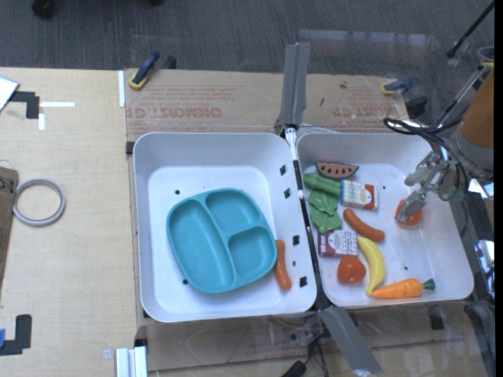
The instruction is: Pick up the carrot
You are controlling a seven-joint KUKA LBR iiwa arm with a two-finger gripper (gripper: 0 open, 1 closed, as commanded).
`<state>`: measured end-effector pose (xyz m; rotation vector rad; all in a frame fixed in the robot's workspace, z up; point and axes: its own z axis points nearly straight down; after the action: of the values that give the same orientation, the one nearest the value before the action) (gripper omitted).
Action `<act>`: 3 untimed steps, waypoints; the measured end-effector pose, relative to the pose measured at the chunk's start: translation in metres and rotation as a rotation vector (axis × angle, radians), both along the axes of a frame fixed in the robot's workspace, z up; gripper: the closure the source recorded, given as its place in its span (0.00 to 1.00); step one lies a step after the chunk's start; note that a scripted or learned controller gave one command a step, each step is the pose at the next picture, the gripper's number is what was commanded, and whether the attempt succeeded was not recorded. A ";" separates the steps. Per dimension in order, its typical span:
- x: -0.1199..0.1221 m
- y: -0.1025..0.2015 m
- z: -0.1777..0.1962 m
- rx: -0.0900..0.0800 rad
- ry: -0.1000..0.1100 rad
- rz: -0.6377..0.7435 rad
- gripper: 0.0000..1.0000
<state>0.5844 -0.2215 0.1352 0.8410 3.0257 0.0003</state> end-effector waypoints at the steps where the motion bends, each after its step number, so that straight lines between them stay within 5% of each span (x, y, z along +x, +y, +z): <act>1: 0.031 -0.001 -0.029 -0.002 -0.004 0.095 0.00; 2: 0.054 0.006 -0.018 -0.003 -0.007 0.212 0.00; 3: 0.055 0.005 -0.006 -0.005 -0.014 0.209 1.00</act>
<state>0.6396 -0.2162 0.1288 0.5177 3.0823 -0.0004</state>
